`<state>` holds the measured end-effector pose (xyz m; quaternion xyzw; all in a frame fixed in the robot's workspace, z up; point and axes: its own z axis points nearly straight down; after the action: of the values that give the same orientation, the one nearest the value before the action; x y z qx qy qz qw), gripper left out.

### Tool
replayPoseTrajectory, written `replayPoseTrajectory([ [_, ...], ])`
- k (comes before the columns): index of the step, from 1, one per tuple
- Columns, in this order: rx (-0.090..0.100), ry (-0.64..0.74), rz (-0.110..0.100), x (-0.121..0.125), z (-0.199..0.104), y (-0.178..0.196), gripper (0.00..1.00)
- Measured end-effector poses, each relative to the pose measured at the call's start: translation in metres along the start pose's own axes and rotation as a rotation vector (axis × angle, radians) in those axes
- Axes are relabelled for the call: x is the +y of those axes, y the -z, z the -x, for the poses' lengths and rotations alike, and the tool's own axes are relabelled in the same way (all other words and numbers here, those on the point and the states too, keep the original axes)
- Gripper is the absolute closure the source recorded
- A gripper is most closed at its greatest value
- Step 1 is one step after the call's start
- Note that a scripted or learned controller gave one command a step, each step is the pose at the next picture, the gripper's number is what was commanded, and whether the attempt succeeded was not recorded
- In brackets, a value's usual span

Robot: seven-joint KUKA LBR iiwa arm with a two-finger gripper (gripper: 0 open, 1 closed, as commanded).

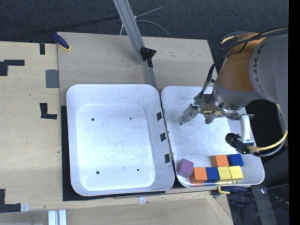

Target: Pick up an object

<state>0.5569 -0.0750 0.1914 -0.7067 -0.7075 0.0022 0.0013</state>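
Status of task: not yet accomplished, as far as the view shows. No object is lifted; every block lies on the floor of the right bin (187,97).

Gripper (196,115): it hangs over the middle of the right bin, toward its far-left part, above bare floor. Its two fingers stand visibly spread, one reaching left and one lower right, with nothing between them. It is well apart from the blocks.

Location of candidate objects: all are gathered along the near edge of the right bin. A purple block (185,167) sits at the left end, slightly separate from the others. Just right of it is a packed group: an orange block (200,173), a blue block (212,173), and two yellow blocks (230,172) in the near row, with a second orange block (219,161) and a second blue block (236,160) in the row behind. The left bin (112,135) carries no blocks.

Orientation: individual blocks are roughly cubic and show no long axis. The purple block sits turned somewhat against the bin edge. The packed group forms a strip running left to right, parallel to the near rim.

Remaining work, in my judgement: travel toward the near side, descend over one block, close, and lift. The purple block appears the most accessible, having free space on its sides.
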Motion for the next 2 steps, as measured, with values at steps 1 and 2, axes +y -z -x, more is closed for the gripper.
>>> replayPoseTrajectory([
  [1, 0.001, 0.001, 0.001, -0.037, -0.041, 0.0, 0.0],
  [2, -0.001, -0.003, 0.007, 0.01, 0.011, 0.0, 0.0],
])
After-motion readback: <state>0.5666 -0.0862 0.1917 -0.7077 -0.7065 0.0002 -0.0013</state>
